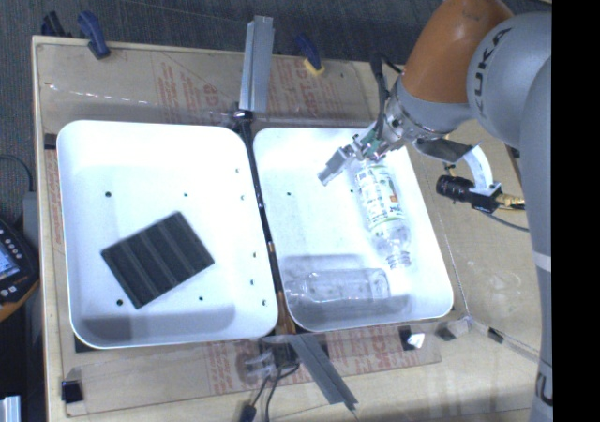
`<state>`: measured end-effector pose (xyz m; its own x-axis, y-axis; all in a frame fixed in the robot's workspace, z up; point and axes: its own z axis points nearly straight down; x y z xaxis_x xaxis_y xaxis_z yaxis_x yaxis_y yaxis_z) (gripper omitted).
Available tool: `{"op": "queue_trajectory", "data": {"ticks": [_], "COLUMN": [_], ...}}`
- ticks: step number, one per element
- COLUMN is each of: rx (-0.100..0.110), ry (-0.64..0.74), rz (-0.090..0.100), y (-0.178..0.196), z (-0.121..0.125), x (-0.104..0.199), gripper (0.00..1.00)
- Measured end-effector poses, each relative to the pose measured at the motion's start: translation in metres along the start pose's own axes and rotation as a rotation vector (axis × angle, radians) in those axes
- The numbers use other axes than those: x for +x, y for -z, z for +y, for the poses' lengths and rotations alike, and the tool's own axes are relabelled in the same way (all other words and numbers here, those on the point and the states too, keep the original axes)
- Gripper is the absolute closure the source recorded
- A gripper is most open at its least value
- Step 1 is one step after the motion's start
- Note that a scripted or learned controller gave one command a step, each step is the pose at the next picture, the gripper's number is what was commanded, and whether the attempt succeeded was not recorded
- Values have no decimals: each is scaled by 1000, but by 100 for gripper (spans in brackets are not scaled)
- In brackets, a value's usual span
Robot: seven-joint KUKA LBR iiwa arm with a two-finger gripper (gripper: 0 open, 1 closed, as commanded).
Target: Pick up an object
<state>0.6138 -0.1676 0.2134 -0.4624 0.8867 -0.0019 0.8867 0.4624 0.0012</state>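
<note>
One gripper (361, 156) is hanging over the far end of the right bin (427, 223), and from where I am standing I cannot tell whether the jaws are parted or clenched; the metal at the tip is too small and too tangled with what lies beneath it. Just under it, a clear plastic bottle (382, 209) with a white printed label is lying on its side, its upper end touching or nearly touching the tip and its length running toward the near right corner. It is looking to me as though the bottle is resting on the bin floor rather than being lifted, so I am judging the pick as not yet done: the closing, the lift and the carrying clear all seem left to do. A second clear bottle (336, 281) is lying crosswise along the near wall of the same bin, glassy and hard to make out against the white. Over in the left bin (75, 223), well apart, a flat dark ribbed slab (157, 259) is lying at an angle, matte and rectangular. Both bins are smooth, shallow and round-cornered, sitting on a pale wooden tabletop (487, 289), with the grey arm (506, 45) and its orange band reaching in.
</note>
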Motion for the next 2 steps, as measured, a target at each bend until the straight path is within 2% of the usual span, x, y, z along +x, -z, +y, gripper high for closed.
{"op": "queue_trajectory", "data": {"ticks": [1, 2], "rx": [4, 4], "ry": [-158, -158], "rz": [4, 4], "y": [-87, -87], "z": [-24, -24], "x": [-34, -34], "gripper": [0, 0]}}
